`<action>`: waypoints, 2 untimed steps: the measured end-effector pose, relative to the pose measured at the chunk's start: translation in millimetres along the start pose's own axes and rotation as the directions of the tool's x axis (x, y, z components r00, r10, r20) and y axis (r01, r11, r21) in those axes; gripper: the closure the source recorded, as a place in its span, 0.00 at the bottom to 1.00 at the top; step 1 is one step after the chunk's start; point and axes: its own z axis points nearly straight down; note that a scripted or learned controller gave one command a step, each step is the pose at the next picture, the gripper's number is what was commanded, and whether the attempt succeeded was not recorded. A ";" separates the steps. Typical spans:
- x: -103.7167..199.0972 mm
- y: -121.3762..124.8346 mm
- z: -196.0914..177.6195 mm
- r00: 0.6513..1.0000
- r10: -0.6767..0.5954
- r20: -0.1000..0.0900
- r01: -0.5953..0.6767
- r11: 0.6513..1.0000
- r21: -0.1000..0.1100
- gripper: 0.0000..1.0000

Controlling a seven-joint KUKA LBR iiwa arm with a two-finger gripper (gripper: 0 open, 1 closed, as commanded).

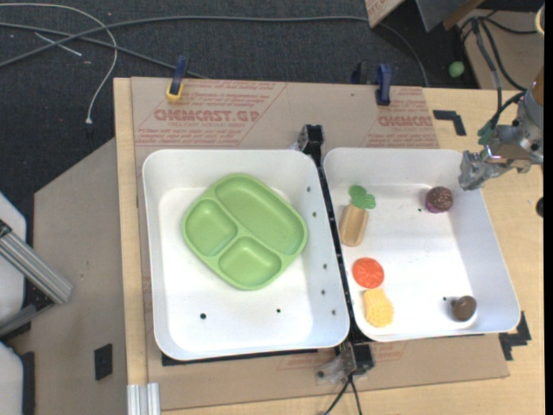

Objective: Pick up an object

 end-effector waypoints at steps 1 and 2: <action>3.2 4.2 43.4 1.000 0.000 -0.001 0.000 1.000 0.005 0.00; 4.3 3.9 85.7 1.000 0.000 -0.002 0.000 1.000 0.005 0.00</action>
